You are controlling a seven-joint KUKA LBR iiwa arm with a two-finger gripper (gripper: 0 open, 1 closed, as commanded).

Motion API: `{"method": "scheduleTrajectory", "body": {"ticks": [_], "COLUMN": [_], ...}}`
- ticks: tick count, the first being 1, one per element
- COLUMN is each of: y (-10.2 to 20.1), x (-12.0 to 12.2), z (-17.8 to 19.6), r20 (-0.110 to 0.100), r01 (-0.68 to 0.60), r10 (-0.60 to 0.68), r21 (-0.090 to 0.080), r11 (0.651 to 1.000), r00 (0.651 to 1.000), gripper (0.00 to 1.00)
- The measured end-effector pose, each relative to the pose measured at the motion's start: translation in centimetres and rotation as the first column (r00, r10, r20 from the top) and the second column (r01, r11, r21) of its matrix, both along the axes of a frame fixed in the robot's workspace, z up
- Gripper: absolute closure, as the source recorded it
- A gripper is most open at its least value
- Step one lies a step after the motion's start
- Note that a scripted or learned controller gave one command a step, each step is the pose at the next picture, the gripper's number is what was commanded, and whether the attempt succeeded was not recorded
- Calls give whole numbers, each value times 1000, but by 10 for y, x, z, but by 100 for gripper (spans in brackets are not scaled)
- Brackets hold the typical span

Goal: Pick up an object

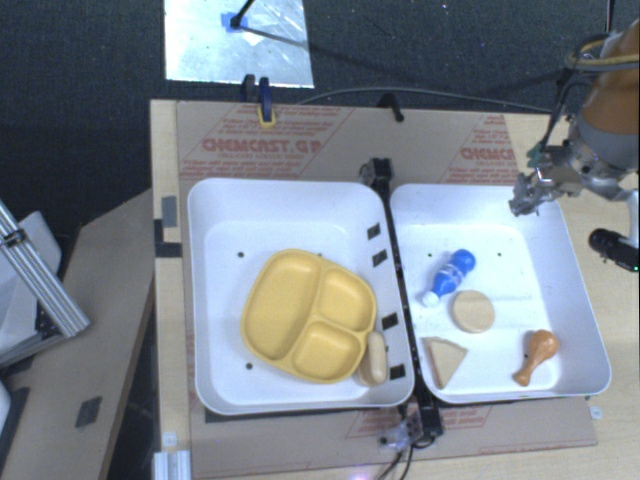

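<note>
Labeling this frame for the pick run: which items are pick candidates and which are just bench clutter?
Pick candidates:
- blue bottle, right bin
- round cracker
- wedge
- drumstick
- bread roll, left bin, beside the yellow tray; the tray may count too

Bench clutter:
- blue clamp
- foil sheet
- aluminium rail

The end effector is over the right bin's far rim.

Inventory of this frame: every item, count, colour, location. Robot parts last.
bins: 2, white, side by side on the bench
divided tray: 1, yellow, left bin
bread roll: 1, tan, left bin, against the tray's lower right corner
bottle: 1, blue with white cap, right bin, lying down
round disc: 1, beige, right bin, below the bottle
wedge: 1, tan, right bin, front left
drumstick: 1, orange-brown, right bin, front right
clamp: 1, blue and yellow, bench's far edge
arm: 1, grey with orange band, upper right
gripper: 1, above right bin's far right corner
</note>
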State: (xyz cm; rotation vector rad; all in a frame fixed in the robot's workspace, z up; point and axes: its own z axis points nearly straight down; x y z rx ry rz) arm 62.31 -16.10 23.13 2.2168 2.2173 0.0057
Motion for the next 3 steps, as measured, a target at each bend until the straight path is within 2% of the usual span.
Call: {"method": "scheduleTrajectory", "body": {"ticks": [1, 3], "y": [0, 123], "x": [1, -15], "z": [22, 12], "r20": [-3, -7], "r01": [-3, -10], "r10": [3, 10], "r21": [1, 4], "r11": [1000, 1000], "r00": [1000, 1000], "gripper": [100, 100]}}
